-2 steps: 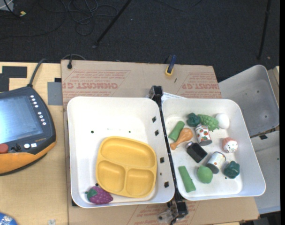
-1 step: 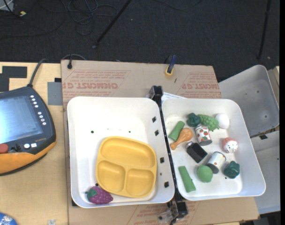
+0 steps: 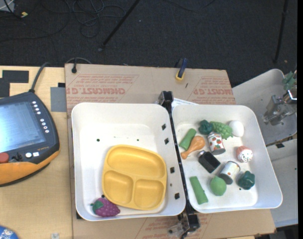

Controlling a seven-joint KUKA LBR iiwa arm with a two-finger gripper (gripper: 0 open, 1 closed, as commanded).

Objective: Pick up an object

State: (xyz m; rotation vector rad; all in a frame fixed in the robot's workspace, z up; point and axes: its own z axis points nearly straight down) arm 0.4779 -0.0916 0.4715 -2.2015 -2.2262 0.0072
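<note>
Bench (image 3: 22, 203) seen from above, carrying a cardboard sheet (image 3: 141, 86) on which two shallow white bins stand side by side, touching along a clipped centre seam. Left bin (image 3: 91, 128): a yellow three-compartment tray (image 3: 135, 177) lies flat toward its near side, with a bunch of purple toy grapes (image 3: 106, 207) just beside the tray's near-left corner. Right bin (image 3: 263, 193): a cluster of small toy items. In order of apparent size: a green stick (image 3: 199, 189) at the near-left; a second green stick (image 3: 187, 139) near the seam, touching an orange drumstick (image 3: 193, 146); a black block (image 3: 209, 161) at the centre; a green round fruit (image 3: 218, 186); a light-green bumpy piece (image 3: 221, 129) beside a dark-green piece (image 3: 206, 127); a small tin can (image 3: 228, 171); a dark-green pepper-like piece (image 3: 246, 180); a red-and-white carton (image 3: 217, 143); a white egg (image 3: 236, 128); a white ball with red spots (image 3: 244, 155). A teach pendant (image 3: 22, 136) with a screen rests on the bench at far left. The gripper (image 3: 290, 86) sits at the right edge, well apart from both bins; whether it is open or closed cannot be told.
</note>
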